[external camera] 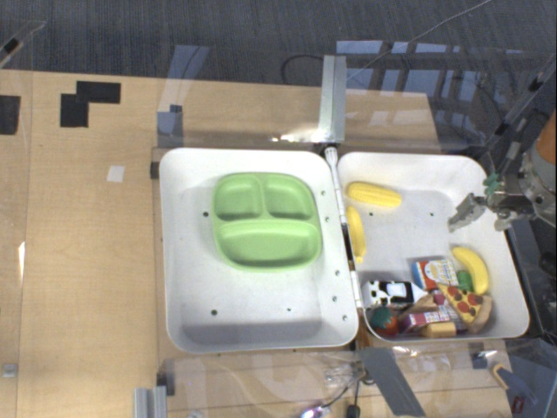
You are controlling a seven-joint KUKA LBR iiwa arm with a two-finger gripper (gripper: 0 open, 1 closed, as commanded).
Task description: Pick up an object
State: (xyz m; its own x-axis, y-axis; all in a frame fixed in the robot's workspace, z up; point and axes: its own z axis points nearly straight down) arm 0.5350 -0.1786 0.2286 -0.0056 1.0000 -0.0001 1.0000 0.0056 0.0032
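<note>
A green divided plate lies in the left bin; the right bin holds corn, two bananas and toy food, the gripper hovering at its right edge

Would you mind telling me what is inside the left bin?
A green divided plate lies in the left bin, nothing in its compartments. Whatever is beneath the plate is covered.

The wooden bench bears two white bins (side by side).

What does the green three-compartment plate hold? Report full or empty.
Empty. The green three-compartment plastic plate lies flat in the left white bin, and all three sections show bare green.
</note>
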